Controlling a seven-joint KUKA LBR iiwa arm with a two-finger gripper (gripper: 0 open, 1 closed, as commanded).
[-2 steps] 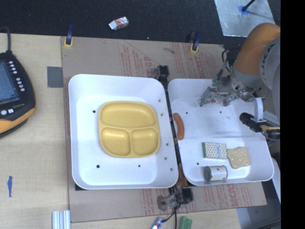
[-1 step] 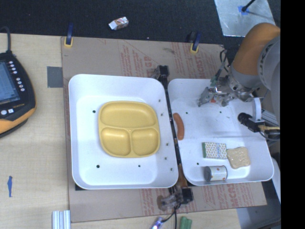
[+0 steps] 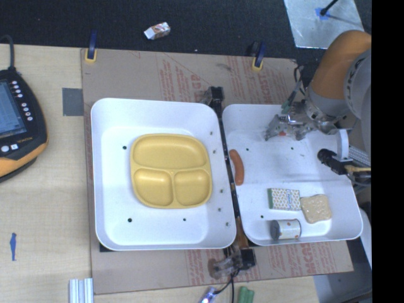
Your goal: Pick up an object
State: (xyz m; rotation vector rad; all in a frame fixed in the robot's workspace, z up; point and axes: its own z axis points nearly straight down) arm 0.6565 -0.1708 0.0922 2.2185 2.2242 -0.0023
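Observation:
My gripper hangs over the far part of the right bin, its metal fingers spread apart with nothing between them. In that bin a brown sausage lies along the left wall. Nearer the front sit a small green-and-white packet, a tan biscuit-like piece and a little can on its side. These all lie well in front of the gripper. The left bin holds a yellow three-compartment plate.
A teach pendant rests at the bench's left edge. Clamps hold the cardboard sheet at the back. A crumpled wrapper lies on the dark floor behind. The arm's orange and grey body looms over the right bin's far right corner.

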